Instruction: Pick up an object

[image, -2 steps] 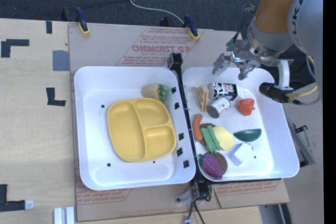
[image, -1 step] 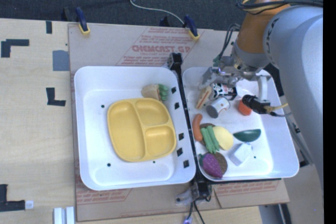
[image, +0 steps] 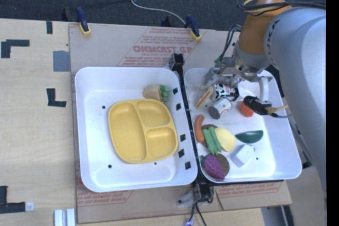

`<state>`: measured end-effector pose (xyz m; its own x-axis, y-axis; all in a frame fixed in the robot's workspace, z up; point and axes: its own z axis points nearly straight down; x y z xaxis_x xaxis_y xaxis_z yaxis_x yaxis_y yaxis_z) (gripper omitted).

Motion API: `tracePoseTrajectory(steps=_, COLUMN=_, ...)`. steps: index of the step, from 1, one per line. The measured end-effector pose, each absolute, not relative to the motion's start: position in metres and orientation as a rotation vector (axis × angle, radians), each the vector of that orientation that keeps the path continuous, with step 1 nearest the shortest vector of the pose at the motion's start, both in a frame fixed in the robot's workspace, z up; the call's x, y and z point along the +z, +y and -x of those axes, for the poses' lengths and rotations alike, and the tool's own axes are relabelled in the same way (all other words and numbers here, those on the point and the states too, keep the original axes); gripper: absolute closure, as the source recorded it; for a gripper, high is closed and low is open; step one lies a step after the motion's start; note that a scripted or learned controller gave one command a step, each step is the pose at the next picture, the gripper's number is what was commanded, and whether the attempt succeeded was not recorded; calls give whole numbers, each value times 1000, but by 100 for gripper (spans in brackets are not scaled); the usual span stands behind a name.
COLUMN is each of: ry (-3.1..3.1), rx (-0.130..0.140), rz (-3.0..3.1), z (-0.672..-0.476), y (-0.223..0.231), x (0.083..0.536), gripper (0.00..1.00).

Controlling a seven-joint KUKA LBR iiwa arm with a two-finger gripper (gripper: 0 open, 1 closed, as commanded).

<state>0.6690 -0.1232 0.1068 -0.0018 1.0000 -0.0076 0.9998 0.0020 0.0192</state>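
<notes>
My gripper (image: 223, 86) hangs low over the back part of the right bin (image: 280, 164), below the orange-banded wrist. Right under it lies a small black-and-white toy (image: 228, 92). A tan stick (image: 204, 97) and a grey cylinder (image: 216, 109) lie just to its left and in front of it. A small orange-red piece (image: 246, 110) sits to its right. Whether anything is between the jaws is hidden by the wrist.
Toward the right bin's front lie an orange carrot (image: 198, 127), green beans (image: 212, 140), a yellow lemon (image: 226, 139), a dark green piece (image: 249, 136), a white block (image: 244, 155) and purple grapes (image: 214, 165). The left bin (image: 90, 166) holds a yellow divided plate (image: 143, 129) and a tan-and-green item (image: 158, 92).
</notes>
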Motion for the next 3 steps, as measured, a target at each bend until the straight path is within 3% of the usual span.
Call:
tracePoseTrajectory(steps=1, ry=2211, rx=20, rz=-2195, z=-675, y=-139, x=103, gripper=0)
tracePoseTrajectory(steps=2, ry=2212, rx=12, rz=-2208, z=-670, y=-157, x=352, gripper=0)
tracePoseTrajectory(steps=3, ry=2224, rx=-5, rz=-2217, z=-669, y=-156, x=350, gripper=100)
